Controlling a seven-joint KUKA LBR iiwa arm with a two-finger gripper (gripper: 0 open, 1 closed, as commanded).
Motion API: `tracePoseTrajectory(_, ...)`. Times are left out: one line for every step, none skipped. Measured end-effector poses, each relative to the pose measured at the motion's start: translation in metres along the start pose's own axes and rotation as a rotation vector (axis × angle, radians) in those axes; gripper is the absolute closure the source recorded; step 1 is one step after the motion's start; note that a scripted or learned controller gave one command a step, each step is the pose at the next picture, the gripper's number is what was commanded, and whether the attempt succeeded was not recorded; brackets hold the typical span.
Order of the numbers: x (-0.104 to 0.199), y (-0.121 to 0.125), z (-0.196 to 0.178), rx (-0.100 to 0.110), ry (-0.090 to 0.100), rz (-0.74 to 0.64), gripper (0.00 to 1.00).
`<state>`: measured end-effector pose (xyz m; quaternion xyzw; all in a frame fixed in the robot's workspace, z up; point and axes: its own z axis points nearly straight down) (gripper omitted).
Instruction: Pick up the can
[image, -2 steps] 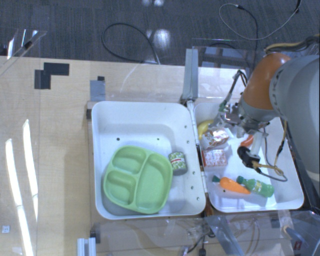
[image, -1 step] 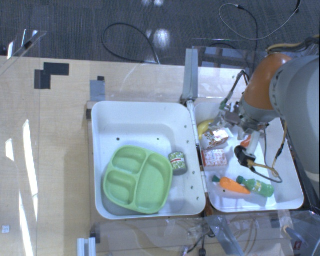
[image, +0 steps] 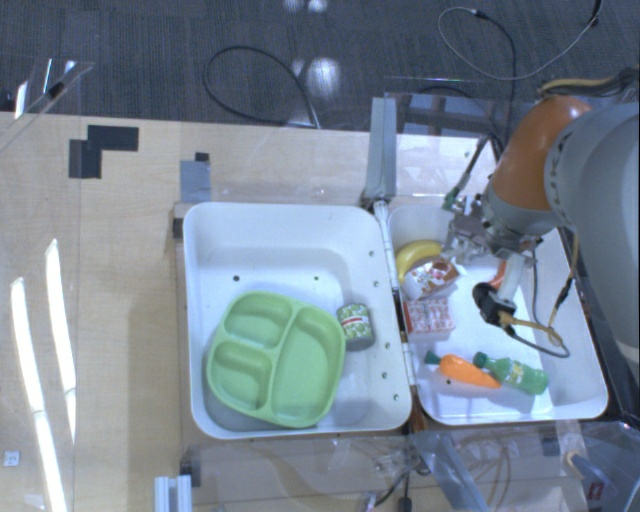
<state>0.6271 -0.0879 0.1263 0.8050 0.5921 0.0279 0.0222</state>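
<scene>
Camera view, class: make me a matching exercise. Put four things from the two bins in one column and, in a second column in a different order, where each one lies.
Things:
1. green tray
2. can
3. carrot
4. banana

Places:
A. right bin, near the front, beside the green bottle
B. left bin, against its right wall
C. right bin, far left part, close to the gripper
D. left bin, covering much of its floor

Pairs: 1-D, 2-B, 3-A, 4-C
</scene>
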Motion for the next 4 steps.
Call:
tracePoseTrajectory(0.000,-0.001,0.001,0.003,0.000,0.000,0.00)
tracePoseTrajectory(0.002,0.000,0.032,0.049,-0.013,-0.030,0.00)
tracePoseTrajectory(0.003,0.001,0.023,0.049,-0.013,-0.036,1.00)
tracePoseTrajectory(0.023,-0.027,-0.159,0.062,-0.020,0.088,1.00)
